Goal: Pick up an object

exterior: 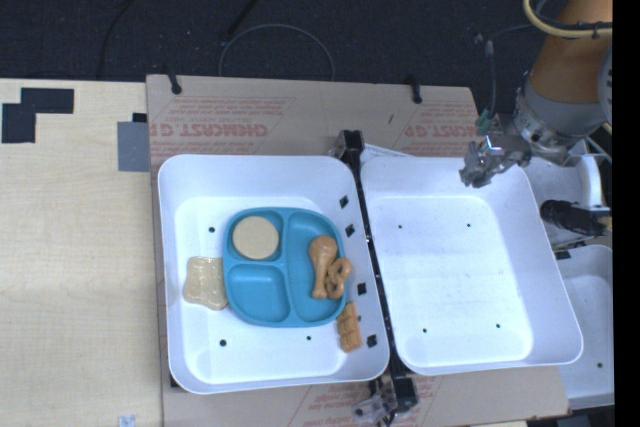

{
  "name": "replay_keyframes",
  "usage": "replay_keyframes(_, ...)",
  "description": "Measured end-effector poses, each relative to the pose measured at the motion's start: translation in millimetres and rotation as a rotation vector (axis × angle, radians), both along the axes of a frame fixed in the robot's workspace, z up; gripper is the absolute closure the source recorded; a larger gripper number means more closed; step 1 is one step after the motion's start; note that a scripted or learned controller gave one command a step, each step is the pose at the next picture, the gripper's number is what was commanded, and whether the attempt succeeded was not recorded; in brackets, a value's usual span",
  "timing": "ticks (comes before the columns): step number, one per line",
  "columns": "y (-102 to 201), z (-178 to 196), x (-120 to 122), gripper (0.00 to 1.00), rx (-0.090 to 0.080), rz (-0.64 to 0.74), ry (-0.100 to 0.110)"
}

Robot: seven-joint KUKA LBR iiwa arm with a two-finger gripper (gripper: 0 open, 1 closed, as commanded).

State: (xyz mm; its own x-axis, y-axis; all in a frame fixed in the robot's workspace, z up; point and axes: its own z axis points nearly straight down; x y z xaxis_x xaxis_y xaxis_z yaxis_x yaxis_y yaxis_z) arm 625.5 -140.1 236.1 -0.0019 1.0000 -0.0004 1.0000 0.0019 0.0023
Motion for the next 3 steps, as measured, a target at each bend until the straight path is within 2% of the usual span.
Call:
replay_keyframes(1, -1.3, 51.7, 0.4, 1.00, 0.000, 0.000, 0.000)
replay_keyframes(3, 108.4, 18.0, -14.4, 1.00, 0.002, 0.001, 0.008)
